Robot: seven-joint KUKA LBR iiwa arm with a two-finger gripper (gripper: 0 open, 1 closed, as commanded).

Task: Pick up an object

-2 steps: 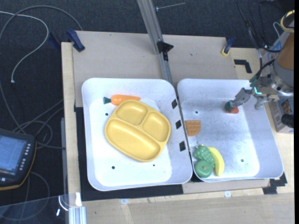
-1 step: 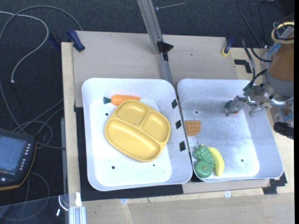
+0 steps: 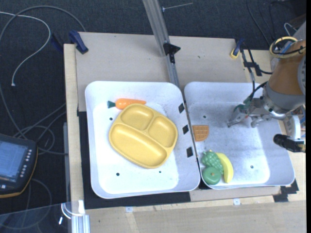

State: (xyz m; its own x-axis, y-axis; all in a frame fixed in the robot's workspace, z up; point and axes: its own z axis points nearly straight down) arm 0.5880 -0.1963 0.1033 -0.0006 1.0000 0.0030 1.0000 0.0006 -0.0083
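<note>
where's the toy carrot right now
The carrot lies in the left bin, near its far edge, just above the yellow divided plate and seemingly touching its rim.

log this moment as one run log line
gripper: over right bin, holding nothing | yellow plate, carrot: left bin | banana, waffle: right bin, untouched

One fixed camera looks down at a slant — high above the bench (image 3: 146, 212). Both white bins (image 3: 97, 130) fit in frame.
</note>
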